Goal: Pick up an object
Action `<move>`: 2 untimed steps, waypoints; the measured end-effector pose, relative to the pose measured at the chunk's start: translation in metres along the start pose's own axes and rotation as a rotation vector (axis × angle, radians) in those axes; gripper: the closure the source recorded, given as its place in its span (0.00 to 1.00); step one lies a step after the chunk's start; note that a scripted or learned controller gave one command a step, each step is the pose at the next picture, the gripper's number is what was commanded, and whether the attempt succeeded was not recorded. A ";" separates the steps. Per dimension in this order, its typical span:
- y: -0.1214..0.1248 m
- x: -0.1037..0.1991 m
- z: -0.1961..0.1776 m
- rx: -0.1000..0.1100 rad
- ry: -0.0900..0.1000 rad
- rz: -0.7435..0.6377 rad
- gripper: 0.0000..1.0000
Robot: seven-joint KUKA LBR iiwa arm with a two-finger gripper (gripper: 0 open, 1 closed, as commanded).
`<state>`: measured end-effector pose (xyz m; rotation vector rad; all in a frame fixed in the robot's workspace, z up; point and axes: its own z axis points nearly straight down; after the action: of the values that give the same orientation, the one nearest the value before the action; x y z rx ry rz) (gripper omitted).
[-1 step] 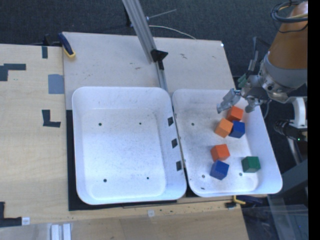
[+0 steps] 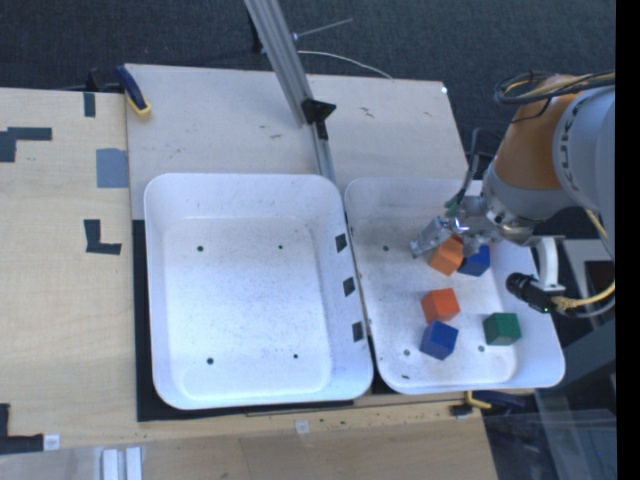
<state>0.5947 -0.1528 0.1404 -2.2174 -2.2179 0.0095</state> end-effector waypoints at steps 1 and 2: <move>0.022 -0.012 0.024 -0.029 -0.008 -0.002 0.00; 0.023 -0.013 0.027 -0.029 -0.008 -0.002 0.00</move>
<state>0.6171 -0.1662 0.1127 -2.2334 -2.2390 -0.0132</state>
